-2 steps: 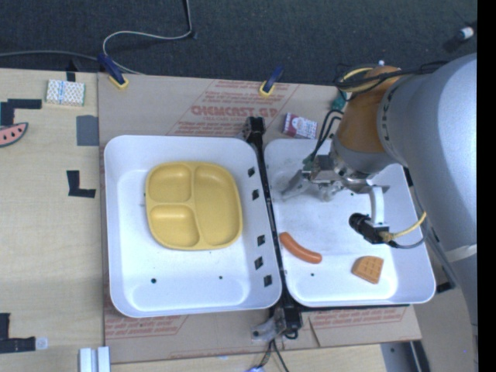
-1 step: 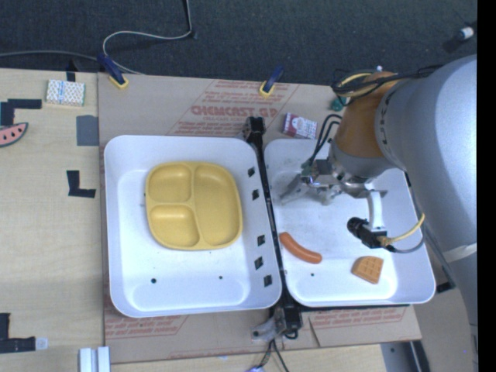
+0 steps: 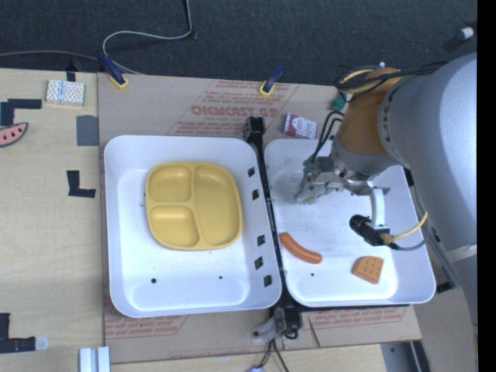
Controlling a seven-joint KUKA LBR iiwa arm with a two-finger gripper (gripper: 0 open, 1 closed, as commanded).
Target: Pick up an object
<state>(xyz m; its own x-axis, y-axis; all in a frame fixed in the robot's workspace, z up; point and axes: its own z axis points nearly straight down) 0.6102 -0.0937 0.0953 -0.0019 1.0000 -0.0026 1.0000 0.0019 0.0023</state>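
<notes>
1. Presently, right bin [image 3: 403,289]: gripper [image 3: 308,192] is hung near its far-left corner; finger spread cannot be told, and nothing is seen held.
2. Sausage [image 3: 300,248]: laid by the left wall, nearward of the gripper, long axis slanted toward the near-right corner.
3. Waffle piece [image 3: 367,269]: placed nearer the near-right corner.

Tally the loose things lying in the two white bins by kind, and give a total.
Yellow divided plate: 1
Sausage: 1
Waffle: 1
Total: 3
</notes>
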